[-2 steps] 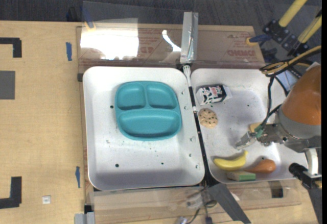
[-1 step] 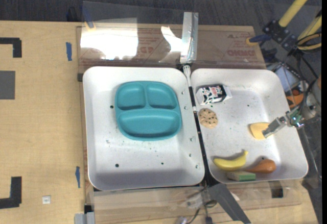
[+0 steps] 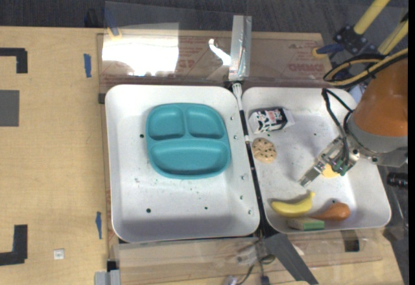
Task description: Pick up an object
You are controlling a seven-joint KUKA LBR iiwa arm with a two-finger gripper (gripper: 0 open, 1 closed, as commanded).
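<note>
1. The tool [image 3: 322,169] hangs low in the right bin [image 3: 305,141], over bare floor; whether it is open or closed, I cannot tell.
2. The likeliest target, a banana [image 3: 293,204], lies just nearer, beside a carrot-like piece [image 3: 332,212].
3. The teal divided plate [image 3: 188,139] sits in the left bin [image 3: 123,167].

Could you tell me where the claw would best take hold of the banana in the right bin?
Probably across the middle of the banana, coming straight down. It lies flat and curved, long axis left to right, with bare bin floor above it; the orange item crowds its right end.
</note>
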